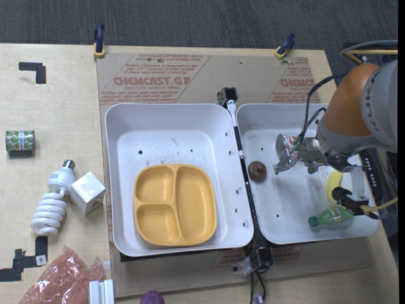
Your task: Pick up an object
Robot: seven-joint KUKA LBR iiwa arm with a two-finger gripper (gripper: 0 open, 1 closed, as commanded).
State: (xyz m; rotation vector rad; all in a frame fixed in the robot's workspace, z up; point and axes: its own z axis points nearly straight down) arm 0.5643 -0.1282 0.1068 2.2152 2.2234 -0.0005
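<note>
While the gripper hangs over the right bin, whether it is open or closed cannot be told. A small round brown object, dull and knob-like, lies on that bin's floor near its left wall, just left of the gripper. At the near right lie a green plastic bottle on its side and a curved yellow piece. A glossy yellow three-compartment plate with rounded corners sits in the left bin.
</note>
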